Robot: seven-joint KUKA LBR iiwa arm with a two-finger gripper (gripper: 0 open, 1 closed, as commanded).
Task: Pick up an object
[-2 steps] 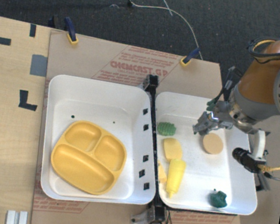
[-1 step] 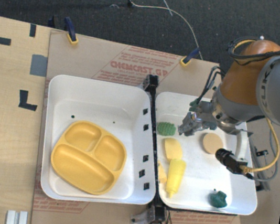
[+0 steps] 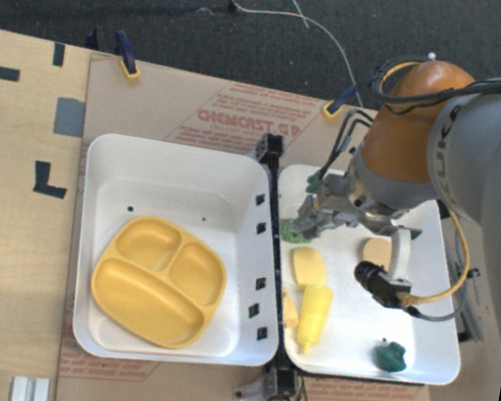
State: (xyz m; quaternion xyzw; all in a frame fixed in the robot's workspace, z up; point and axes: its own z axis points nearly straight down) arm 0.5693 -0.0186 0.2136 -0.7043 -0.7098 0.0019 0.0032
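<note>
Hovering my end effector (image 3: 309,222), finger state indiscernible, over a green item (image 3: 293,234); yellow corn (image 3: 313,316) lies below, long axis vertical

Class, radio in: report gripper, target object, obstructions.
Gripper low in right bin, over green piece; fingers unclear. Nothing visibly held. Yellow pieces close beside.

Grey arm reaches in from the right, orange band above the wrist, bent steeply down; gripper (image 3: 309,222) hangs low, its tip pointing down-left
</note>
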